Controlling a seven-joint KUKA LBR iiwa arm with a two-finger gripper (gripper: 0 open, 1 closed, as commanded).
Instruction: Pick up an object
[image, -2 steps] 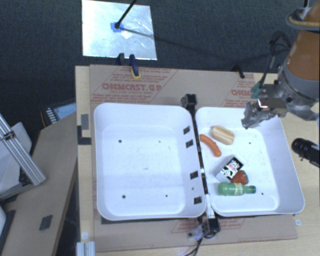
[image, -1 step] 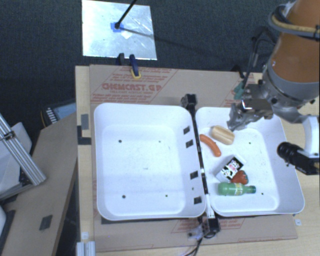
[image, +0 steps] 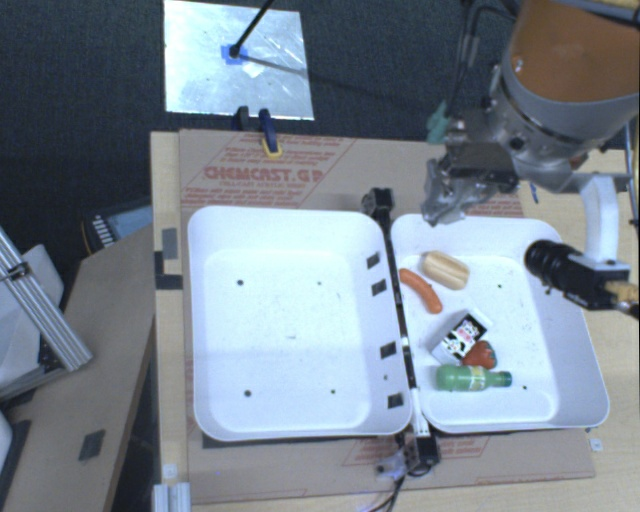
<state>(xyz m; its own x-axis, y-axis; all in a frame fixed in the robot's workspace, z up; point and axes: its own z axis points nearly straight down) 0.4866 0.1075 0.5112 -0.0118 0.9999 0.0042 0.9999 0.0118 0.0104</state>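
Closest to the lens is the tan cardboard sheet (image: 300, 470) under both trays, stamped "CHEMCAST" in red up top, with dark carpet and a shiny metal plate (image: 238, 58) beyond. Left shallow white bin (image: 215, 300) sits beside the right white bin (image: 570, 400), which has a tan bread roll (image: 445, 268), orange sausage (image: 421, 290), black-and-white printed box (image: 460, 336), unreadable, touching a red piece (image: 482, 353), and a green plastic bottle (image: 471, 378). The grey two-finger gripper (image: 440, 208) hangs over that bin's back rim above the roll, can't tell how its fingers are set.
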